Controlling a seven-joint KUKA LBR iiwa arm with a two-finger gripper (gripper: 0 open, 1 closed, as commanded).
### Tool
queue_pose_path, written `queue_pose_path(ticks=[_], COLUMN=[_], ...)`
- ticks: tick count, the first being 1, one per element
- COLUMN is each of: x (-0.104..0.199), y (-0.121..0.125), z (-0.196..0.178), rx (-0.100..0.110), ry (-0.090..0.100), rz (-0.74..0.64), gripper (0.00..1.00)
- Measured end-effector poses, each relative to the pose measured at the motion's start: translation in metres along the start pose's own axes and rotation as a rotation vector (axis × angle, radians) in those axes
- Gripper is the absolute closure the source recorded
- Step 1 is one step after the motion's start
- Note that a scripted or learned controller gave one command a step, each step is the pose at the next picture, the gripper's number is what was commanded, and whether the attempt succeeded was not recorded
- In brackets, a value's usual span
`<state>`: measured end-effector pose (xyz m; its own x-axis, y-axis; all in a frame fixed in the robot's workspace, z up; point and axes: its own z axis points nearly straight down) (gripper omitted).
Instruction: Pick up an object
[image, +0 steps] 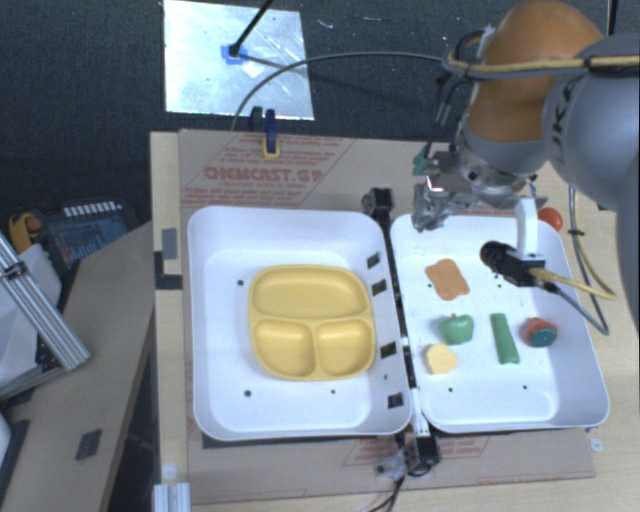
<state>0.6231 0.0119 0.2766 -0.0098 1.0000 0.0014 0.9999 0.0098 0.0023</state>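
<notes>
**No Lift Yet: Whole Pick Left To Do**

No grasp made and no object off the floor, as far as can be seen. Left to do, by this reading: settle over one piece, descend, close, lift clear.

Likeliest target, judging by nearness to the tool: a flat, oblong orange piece (447, 279) with rounded corners, matt, like a toy slice of bread or meat. Lies flat on the floor of the shallow white bin on the view's right (585, 405), in the back-left part, touching no neighbour. Sits low and thin, so probably hard to pinch from above, and likely to slide on the smooth floor.

In front of that piece, near but apart: a small green toy pepper (457, 329) and, nearer the front, a pale yellow lump (440, 359). To the right of the pepper: a green stick like a toy cucumber (504, 338), lying front to back. Beyond that: a small round toy in red and teal (541, 333). All loose on the bin floor, none raised.

Behind the orange piece, over the bin's back-left corner: the two-finger gripper (428, 214) on the grey arm with the orange band (530, 70). Carries nothing visible. Cannot tell the gripper's opening: too small and blurred against the rim.

Across the divide, in the shallow white bin on the left (215, 400): a yellow plastic tray with three compartments (308, 321).
</notes>
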Motion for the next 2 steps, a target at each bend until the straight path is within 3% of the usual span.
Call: queue_pose_path(ticks=[2], x=[0.098], y=[0.000], z=[0.033], rx=[0.002], ry=[0.000], rz=[0.000], gripper=[1.00])
